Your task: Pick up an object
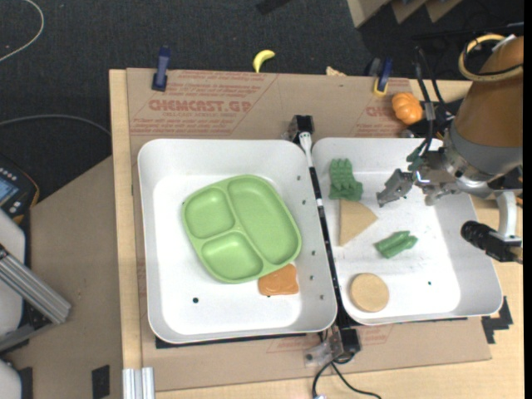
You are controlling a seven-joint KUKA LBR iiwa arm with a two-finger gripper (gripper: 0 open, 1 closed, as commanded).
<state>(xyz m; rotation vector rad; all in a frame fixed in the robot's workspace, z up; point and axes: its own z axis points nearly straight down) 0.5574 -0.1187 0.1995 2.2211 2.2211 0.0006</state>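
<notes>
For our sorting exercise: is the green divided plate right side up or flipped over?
Right side up. The green divided plate in the left bin shows three hollow compartments facing the camera, with raised ridges between them.

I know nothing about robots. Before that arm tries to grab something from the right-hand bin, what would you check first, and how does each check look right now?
1. Objects within the right bin: ok. A green block, tan wedge, small green piece and round tan disc lie there.
2. Objects apart from each other: mostly ok; block and wedge lie close together.
3. Gripper carrying nothing: ok, nothing shows between its fingers.
4. Gripper over a target: not ok; it sits between block and green piece.
5. Finger opening: cannot tell.
6. Left bin's green divided plate and orange piece out of the way: ok.
</notes>
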